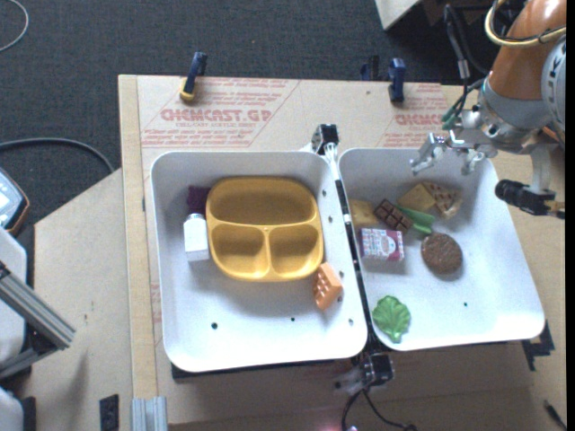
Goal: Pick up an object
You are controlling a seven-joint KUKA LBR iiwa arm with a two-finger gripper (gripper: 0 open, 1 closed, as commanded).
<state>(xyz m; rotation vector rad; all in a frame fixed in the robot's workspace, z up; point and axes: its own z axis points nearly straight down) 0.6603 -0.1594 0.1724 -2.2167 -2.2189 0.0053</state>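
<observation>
Gripper (448,153) spread wide over the right white bin's (503,285) far edge, holding nothing.

Nearest is one green leaf-shaped toy (392,318), then one round brown cookie (441,253) and one red-and-white carton (382,243), then a small pile of brown toy foods (422,201) just below the fingers. One yellow divided plastic tray (264,227) sits in the left bin.

Both white bins (171,268) looked like smooth, faintly glossy plastic, as did the yellow divided tray (264,227); the counter (260,115) was matt printed board.
</observation>
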